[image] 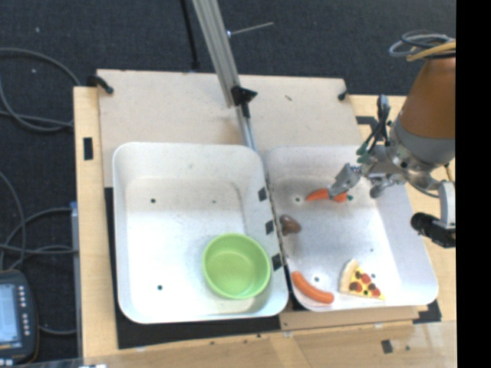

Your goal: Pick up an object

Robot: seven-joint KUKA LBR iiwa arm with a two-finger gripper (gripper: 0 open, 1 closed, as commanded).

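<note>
An orange carrot [321,195] with a green tip lies in the upper part of the right bin [399,236]. My gripper [357,188] hovers just right of it and stands open; its left finger [342,182] is over the carrot's green end, and nothing sits between the fingers. Also in the right bin are a small brown piece [289,223] by the left wall, a red sausage [312,287] at the front, and a pizza slice [361,281] beside the sausage.
The left bin [153,182] holds a green bowl [236,264] at its front right corner. A slanted metal post [222,44] rises from the back of the bench between the bins. The arm's orange band [430,98] is at the right.
</note>
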